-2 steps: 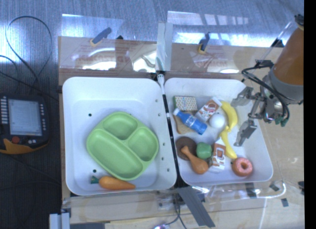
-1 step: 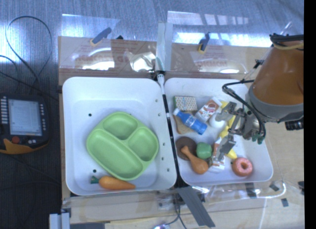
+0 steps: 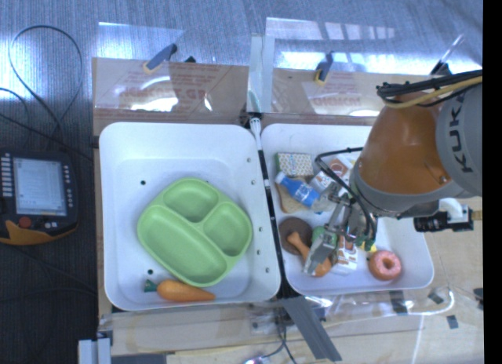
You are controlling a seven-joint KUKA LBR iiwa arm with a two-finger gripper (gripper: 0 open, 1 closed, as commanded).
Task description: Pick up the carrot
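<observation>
Grey carpet is running around a bench that is bearing two white bins side by side, with one handheld control pad lying on the floor to the left. One arm, grey with an orange band, is reaching in from the right over the right bin. Its gripper is pointing down into the clutter at the front of that bin, its tip sitting among small packets and just beside a brown piece; whether the jaws are apart or together I cannot tell, since they are blending into the items beneath.

One carrot is lying on its side in the left bin, at the front edge, touching the rim of one green divided plate and well apart from the gripper.

One pink doughnut is resting in the right bin near the front right corner. One blue bottle is lying farther back, beside one checked packet.
</observation>
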